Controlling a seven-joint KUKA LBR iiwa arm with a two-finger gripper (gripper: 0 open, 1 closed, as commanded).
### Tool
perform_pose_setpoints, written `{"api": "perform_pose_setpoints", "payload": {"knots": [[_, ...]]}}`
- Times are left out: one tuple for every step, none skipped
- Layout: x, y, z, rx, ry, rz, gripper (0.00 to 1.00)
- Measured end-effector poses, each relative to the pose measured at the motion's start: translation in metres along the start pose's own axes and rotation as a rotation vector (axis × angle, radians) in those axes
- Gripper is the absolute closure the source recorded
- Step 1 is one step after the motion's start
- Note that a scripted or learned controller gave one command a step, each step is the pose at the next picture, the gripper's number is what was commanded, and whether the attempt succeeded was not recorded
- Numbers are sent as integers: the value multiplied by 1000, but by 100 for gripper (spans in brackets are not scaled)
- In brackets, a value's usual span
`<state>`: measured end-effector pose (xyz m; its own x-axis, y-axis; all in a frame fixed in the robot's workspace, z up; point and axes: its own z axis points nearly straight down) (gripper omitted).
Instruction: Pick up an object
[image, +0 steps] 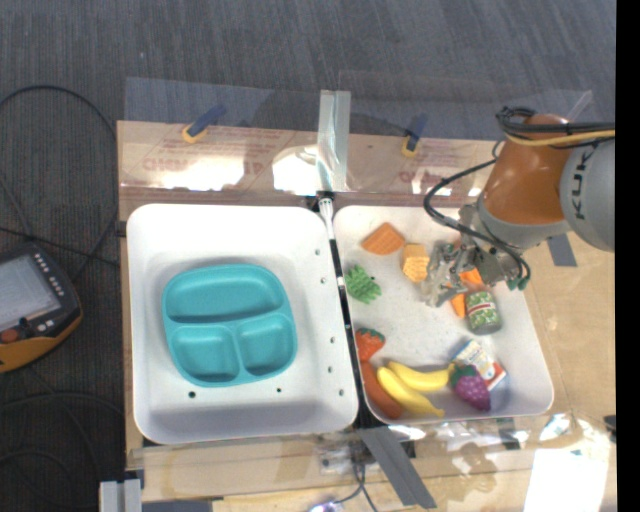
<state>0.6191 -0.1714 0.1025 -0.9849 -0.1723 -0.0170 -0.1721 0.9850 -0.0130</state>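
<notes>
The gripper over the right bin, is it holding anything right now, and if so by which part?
It cannot be told. The gripper hangs low in the right bin, beside the yellow-orange toy and above a small can, but nothing is visibly between its fingertips.

The grey arm enters from the right edge, its orange band sitting just above the wrist; black cables loop around that band and trail off to the left; the wrist angles down and leftward, ending in the two-finger metal gripper, which hangs low with its tip pointing down-left.
</notes>
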Motion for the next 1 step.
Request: {"api": "perform_pose_setpoints", "payload": {"knots": [[-52, -7, 12, -8, 7, 200, 100]]}}
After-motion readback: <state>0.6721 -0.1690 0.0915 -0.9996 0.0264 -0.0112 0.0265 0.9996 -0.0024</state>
